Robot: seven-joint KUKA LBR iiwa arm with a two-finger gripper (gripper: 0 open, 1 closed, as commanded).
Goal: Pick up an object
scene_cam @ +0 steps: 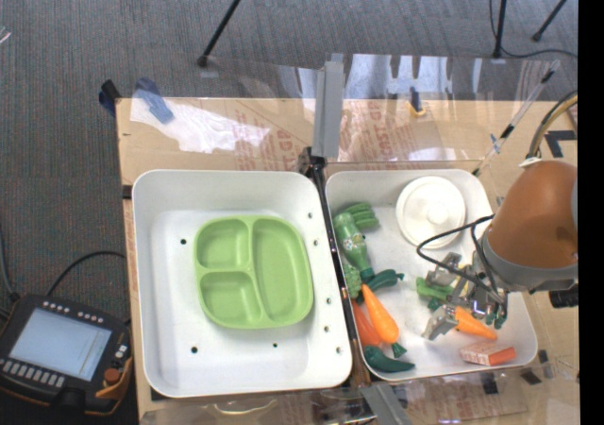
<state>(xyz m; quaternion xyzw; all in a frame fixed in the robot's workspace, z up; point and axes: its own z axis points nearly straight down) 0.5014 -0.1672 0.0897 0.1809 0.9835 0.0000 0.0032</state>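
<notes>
Right at the bottom edge you've got the front rim of the right bin (pixel 444 371), with a small orange block (pixel 489 354) lying flat in its near right corner. Just above that block sits a toy carrot (pixel 472 324), and the gripper (pixel 458 305) is basically on top of it: the metal fingers hang over the carrot's left end, touching or just about touching, but it's too cluttered there to say whether the carrot is actually between them, and I honestly can't tell how far apart the fingers are. Something small and green (pixel 429 289) pokes out just left of the gripper. Further left in the same bin, another carrot (pixel 379 314) lies at a slant beside a green bottle (pixel 351 242), which runs along the bin's left wall. A white round lid (pixel 430 210) sits near the far side. The left bin (pixel 151 225) has a green divided plate (pixel 253 271) flat in the middle. The arm (pixel 533 220) comes in from the right.
</notes>
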